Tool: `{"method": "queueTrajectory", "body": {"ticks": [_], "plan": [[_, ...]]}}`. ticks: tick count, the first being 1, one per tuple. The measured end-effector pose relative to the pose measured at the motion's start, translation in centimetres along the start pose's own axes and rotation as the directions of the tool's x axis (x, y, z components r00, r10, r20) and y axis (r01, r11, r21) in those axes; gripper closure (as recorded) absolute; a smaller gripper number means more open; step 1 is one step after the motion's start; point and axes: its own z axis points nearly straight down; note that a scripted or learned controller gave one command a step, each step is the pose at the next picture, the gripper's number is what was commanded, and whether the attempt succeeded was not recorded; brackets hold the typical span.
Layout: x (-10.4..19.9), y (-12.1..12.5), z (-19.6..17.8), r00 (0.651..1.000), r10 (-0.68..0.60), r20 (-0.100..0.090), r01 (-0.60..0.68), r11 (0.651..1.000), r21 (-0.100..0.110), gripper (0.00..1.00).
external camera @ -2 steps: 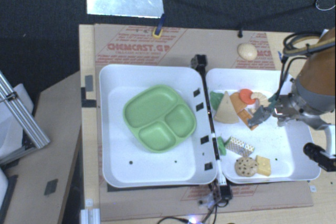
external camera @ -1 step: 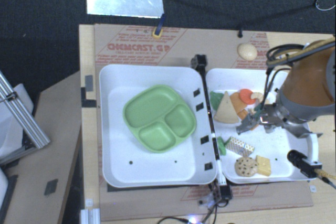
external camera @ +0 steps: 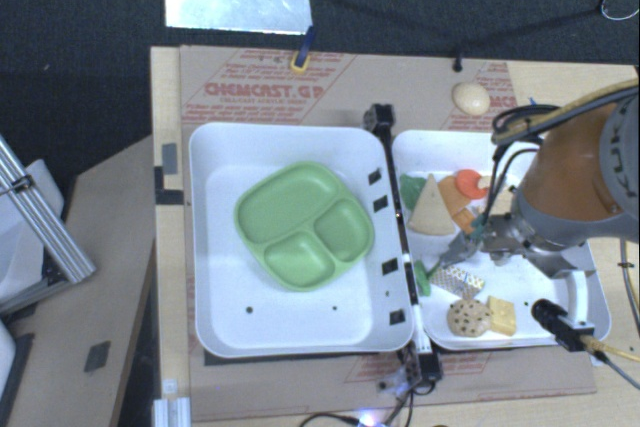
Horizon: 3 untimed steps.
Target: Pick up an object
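The right bin (external camera: 440, 143) holds several small items. A beige wedge (external camera: 430, 207) lies at its left, with a green piece (external camera: 410, 187) beside it and orange pieces (external camera: 467, 183) just to its right. A grey patterned block (external camera: 458, 279), a round cookie (external camera: 466, 317) and a yellow cracker (external camera: 501, 316) lie toward the front. My gripper (external camera: 462, 247) reaches in from the right and hangs low over the bin's middle, between the wedge and the grey block. Nothing can be made out in its grasp.
The left bin (external camera: 215, 215) holds a green divided plate (external camera: 300, 225). A pale egg-shaped ball (external camera: 471, 98) rests on the cardboard behind the right bin. The arm's orange-banded body (external camera: 575, 175) covers the right bin's right side.
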Motion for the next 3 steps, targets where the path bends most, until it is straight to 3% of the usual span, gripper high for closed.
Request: {"method": "queueTrajectory", "body": {"ticks": [1, 2, 3], "plan": [[0.0, 0.1, 2.2, 1.0, -0.002, 0.002, 0.002, 1.0, -0.006, 0.0], [0.0, 0.2, 1.3, 1.0, 0.0, 0.001, 0.0, 1.0, -0.007, 1.0], [-0.2, 0.6, -5.0, 1.0, -0.004, 0.003, 0.004, 1.0, -0.011, 1.0]]}}
